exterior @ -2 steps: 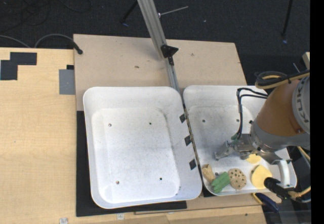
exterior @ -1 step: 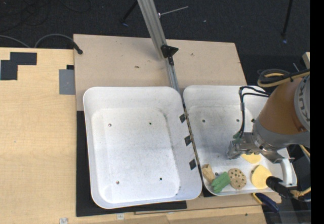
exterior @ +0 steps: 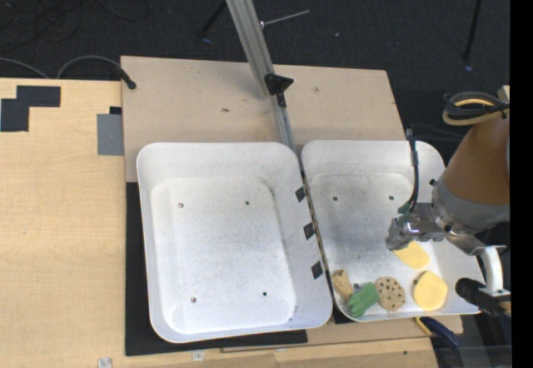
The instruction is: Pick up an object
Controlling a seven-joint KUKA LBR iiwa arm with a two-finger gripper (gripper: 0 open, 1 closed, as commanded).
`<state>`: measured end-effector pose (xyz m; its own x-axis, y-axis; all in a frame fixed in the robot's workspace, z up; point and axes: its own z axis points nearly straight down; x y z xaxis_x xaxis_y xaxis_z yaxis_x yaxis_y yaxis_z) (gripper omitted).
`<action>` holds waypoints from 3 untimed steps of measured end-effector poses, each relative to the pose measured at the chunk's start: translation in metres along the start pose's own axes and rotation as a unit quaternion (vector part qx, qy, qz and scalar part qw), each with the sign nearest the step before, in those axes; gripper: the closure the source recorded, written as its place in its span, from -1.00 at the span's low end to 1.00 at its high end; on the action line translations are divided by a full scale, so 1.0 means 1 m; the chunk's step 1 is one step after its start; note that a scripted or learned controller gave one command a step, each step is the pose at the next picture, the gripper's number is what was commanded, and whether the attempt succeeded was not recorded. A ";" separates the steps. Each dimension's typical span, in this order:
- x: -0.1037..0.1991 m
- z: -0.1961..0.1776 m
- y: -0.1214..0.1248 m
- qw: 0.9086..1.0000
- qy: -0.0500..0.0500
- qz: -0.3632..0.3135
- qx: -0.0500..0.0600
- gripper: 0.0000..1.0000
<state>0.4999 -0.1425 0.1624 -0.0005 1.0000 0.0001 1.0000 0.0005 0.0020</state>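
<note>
Clutter is all bunching up in the near corner of the right bin [exterior: 366, 160]: a green piece [exterior: 363, 300], a cookie [exterior: 389, 293] and two yellow pieces. I'm reckoning they slide there off the sloped walls. I'm parking the gripper [exterior: 405, 232] low over the nearer yellow piece [exterior: 413, 256], which is sitting just below it, maybe touching. Can't tell how it's set, so I'm not claiming a grab.

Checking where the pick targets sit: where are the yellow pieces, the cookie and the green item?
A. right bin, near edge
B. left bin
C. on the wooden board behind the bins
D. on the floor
A: the yellow pieces, cookie and green item lie along the near edge of the right bin.
</note>
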 end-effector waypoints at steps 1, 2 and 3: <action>-0.002 -0.063 -0.002 1.000 0.000 0.000 -0.001 1.00; -0.003 -0.072 -0.001 1.000 0.000 -0.001 0.002 1.00; 0.052 -0.081 0.009 1.000 0.001 -0.002 0.002 1.00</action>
<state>0.5084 -0.0903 0.2433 -0.0055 1.0000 0.0024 1.0000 0.0055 -0.0010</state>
